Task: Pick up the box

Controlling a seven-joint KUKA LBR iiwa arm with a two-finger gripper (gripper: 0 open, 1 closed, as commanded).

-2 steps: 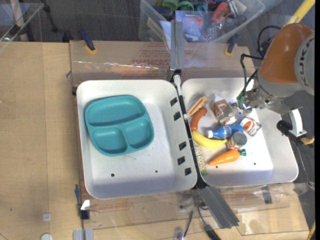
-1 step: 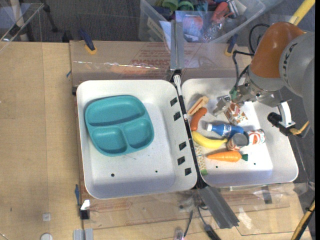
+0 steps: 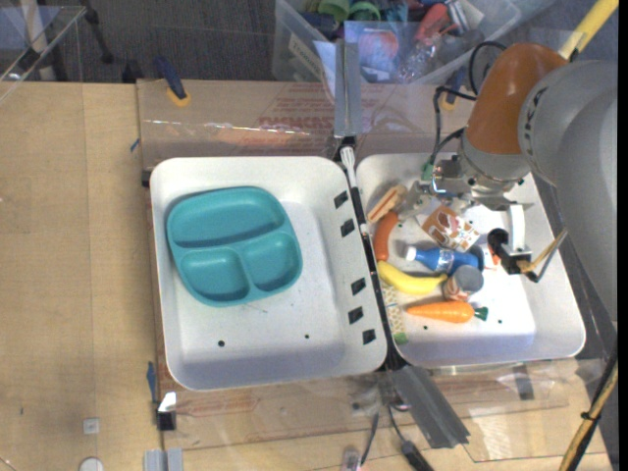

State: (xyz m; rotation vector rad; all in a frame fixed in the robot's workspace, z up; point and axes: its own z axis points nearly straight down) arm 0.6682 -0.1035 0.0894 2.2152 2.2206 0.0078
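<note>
The claw (image 3: pixel 469 196) is hanging low over the back half of the right bin (image 3: pixel 559 332), and honestly I cannot tell whether it is apart or together, the wrist hides that part. Using the centre divider (image 3: pixel 355 243) between the two bins as the landmark: well left of it, the left bin (image 3: pixel 324 356) holds just a teal divided plate (image 3: pixel 233 241), with lots of bare white floor toward the front and along the divider side.

Right of the divider it gets crowded. A red-orange piece (image 3: pixel 385 235) and a banana (image 3: pixel 412 281) sit just beside the divider, with a carrot (image 3: pixel 444 311) in front of them. The box (image 3: pixel 450 229) (small, brown and white print) lies a bit further right, just under the claw, with a blue bottle (image 3: pixel 442 258) right in front of it. Most open floor in that bin is along its front and right edges.
</note>
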